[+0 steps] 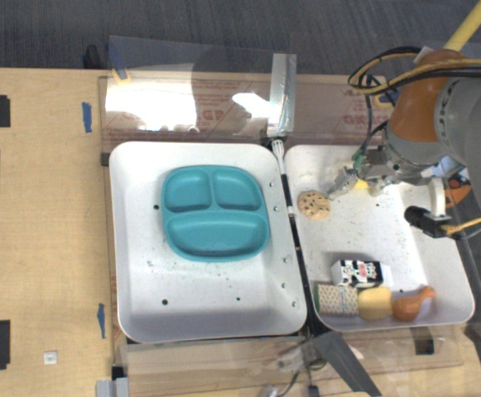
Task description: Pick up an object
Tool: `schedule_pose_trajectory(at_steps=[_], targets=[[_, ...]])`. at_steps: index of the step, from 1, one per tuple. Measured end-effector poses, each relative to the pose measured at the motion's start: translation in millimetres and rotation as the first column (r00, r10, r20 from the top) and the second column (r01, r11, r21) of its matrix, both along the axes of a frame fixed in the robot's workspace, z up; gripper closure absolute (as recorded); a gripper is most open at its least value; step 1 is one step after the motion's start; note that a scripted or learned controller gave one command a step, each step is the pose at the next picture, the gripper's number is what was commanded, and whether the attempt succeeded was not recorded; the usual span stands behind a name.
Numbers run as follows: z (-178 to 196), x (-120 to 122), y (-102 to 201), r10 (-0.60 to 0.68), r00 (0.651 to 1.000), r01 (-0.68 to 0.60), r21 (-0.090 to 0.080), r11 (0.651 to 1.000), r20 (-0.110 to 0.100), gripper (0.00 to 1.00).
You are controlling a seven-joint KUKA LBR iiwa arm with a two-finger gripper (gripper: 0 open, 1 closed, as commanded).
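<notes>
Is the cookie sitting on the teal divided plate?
No, the cookie lies on the floor of the right bin, while the teal divided plate is in the left bin.

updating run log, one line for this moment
pincer: over right bin, near cookie | grip: unclear | left bin: teal tray

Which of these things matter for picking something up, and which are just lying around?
For the job: gripper; cookie; black-and-white box; tan block; orange piece.

Just lying about: teal divided plate; left bin; blue tape.
</notes>
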State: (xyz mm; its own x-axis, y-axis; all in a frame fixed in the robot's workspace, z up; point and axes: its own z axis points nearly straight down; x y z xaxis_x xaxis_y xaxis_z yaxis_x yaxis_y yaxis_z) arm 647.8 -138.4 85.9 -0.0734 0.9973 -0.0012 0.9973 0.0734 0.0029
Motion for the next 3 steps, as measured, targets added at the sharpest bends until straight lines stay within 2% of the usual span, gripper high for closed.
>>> schedule_pose_trajectory(at_steps=[1,2,3], targets=[[-1.2,13.7,-7.3,-0.009,0.999,0.009,0.011,1.0,-0.034,0.0],[-1.5,15.4,-19.8,-0.116,0.993,0.117,0.007,0.993,-0.025,0.0],[2.0,6.4,-17.9,-0.019,1.0,0.02,0.001,1.0,-0.006,0.0]])
